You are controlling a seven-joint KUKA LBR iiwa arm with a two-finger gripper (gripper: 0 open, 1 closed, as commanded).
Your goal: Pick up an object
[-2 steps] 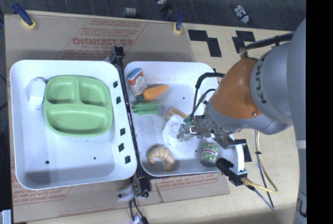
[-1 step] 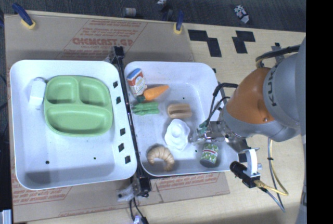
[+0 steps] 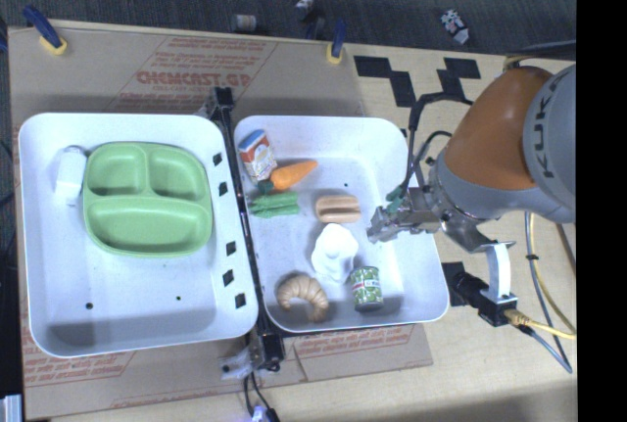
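The right bin (image 3: 294, 131) holds a small carton (image 3: 257, 156), a carrot (image 3: 293, 175), a green pod (image 3: 273, 205), a hot dog bun (image 3: 338, 208), a white crumpled object (image 3: 335, 251), a green can (image 3: 366, 286) and a croissant (image 3: 304, 296). My gripper (image 3: 387, 222) hangs over the right side of this bin, just right of the bun and above the can. Nothing shows between its fingers. The grey arm with its orange band (image 3: 500, 141) comes in from the right.
The left bin (image 3: 44, 312) carries a green divided tray (image 3: 149, 197) with a white object (image 3: 70, 171) beside it at the left wall. A black divider with clips (image 3: 235, 214) runs between the bins. Cables lie on the bench at the right.
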